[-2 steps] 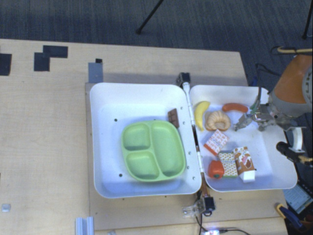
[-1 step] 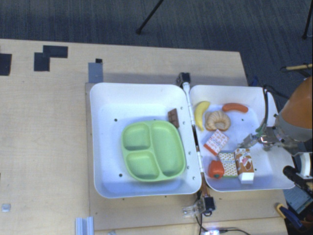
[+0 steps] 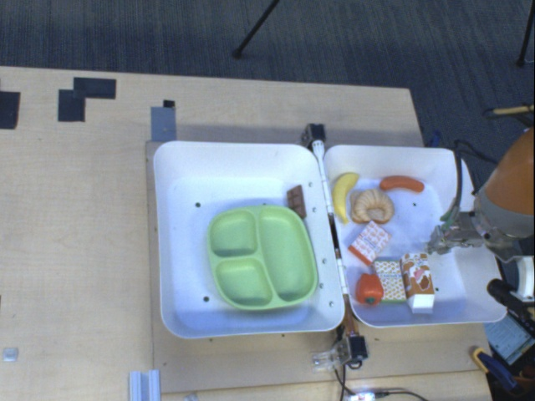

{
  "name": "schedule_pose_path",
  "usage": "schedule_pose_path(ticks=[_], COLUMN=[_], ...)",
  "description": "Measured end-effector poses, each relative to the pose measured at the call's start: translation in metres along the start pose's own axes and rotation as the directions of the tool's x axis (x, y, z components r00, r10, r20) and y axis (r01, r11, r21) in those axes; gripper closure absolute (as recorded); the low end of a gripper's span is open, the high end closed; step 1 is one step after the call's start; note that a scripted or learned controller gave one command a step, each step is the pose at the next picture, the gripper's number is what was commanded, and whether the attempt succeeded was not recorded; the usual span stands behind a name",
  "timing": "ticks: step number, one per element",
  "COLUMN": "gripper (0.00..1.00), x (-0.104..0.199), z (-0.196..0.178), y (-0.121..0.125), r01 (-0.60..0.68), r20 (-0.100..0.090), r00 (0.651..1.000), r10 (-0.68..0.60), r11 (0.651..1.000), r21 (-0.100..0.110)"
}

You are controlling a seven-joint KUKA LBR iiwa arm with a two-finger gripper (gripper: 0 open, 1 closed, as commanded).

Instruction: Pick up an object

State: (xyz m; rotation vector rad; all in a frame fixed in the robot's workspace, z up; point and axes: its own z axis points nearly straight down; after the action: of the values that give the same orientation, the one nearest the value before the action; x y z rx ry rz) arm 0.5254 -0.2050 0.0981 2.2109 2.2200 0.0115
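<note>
Right white bin (image 3: 476, 303) contains the candidate objects. A brown-and-white printed carton (image 3: 417, 281) lies near the front of this bin, just beside a small patterned green-and-white box (image 3: 389, 275) on its left. A red rounded toy fruit (image 3: 369, 288) sits against that box at the front left. A red-and-white checked packet (image 3: 369, 242) lies tilted behind these. Further back are a tan ring-shaped pastry (image 3: 373, 206), a yellow banana (image 3: 343, 195) along the bin's left wall, and a red sausage (image 3: 402, 184) near the rear.

The gripper (image 3: 443, 239) is positioned low over the right side of this bin, just behind and to the right of the carton. No object is seen between its fingers; whether they are apart or together cannot be determined.

Left white bin (image 3: 180, 224) holds a light green three-compartment plastic tray (image 3: 262, 257) and a small dark brown block (image 3: 296, 198) near its right wall. Both bins rest on the pale wooden surface (image 3: 75, 241).
</note>
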Motion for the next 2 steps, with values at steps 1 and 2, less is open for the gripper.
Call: schedule_pose_path(ticks=[1, 2], gripper=[1.0, 1.0], x=[-0.001, -0.001], z=[0.012, -0.018], y=[0.056, 0.103], r01=[0.001, 0.003], r20=[0.001, 0.0], r00=[1.0, 1.0], r10=[-0.001, -0.003], r11=[1.0, 1.0], r21=[0.003, 0.005])
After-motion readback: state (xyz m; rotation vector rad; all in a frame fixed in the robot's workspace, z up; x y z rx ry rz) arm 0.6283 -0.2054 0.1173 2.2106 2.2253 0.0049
